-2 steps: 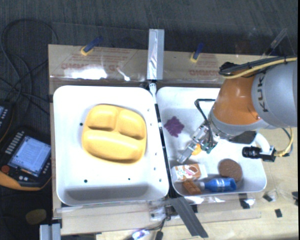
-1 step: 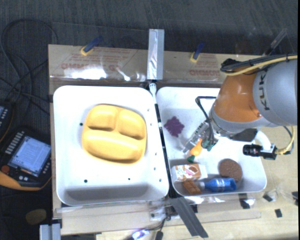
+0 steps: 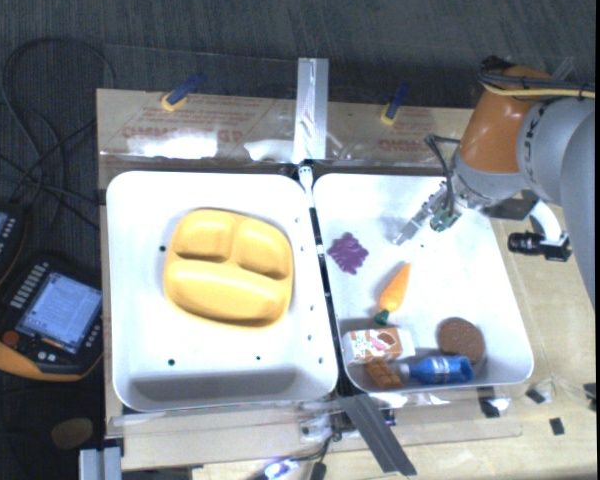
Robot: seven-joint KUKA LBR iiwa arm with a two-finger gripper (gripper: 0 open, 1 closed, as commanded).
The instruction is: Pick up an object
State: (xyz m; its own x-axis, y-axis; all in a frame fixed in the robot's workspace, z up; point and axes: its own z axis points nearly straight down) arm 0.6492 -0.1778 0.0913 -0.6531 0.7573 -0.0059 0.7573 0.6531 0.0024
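Objects for picking are gathered in the right bin (image 3: pixel 500 268): a purple grape cluster (image 3: pixel 348 253) near its left wall, an orange toy carrot (image 3: pixel 394 287) lying tilted just below and to the right of it, and, along the near edge, a small printed carton (image 3: pixel 377 344), a blue bottle (image 3: pixel 436 370) lying on its side, and a brown round cookie-like piece (image 3: pixel 461 339). The jaws (image 3: pixel 420 220) are seen over the upper middle of that bin (well apart from the carrot), reached in from the right; whether they are open or closed cannot be told, and nothing is seen between them. A yellow sectioned tray (image 3: pixel 229 265) is laid in the left bin (image 3: pixel 130 298).
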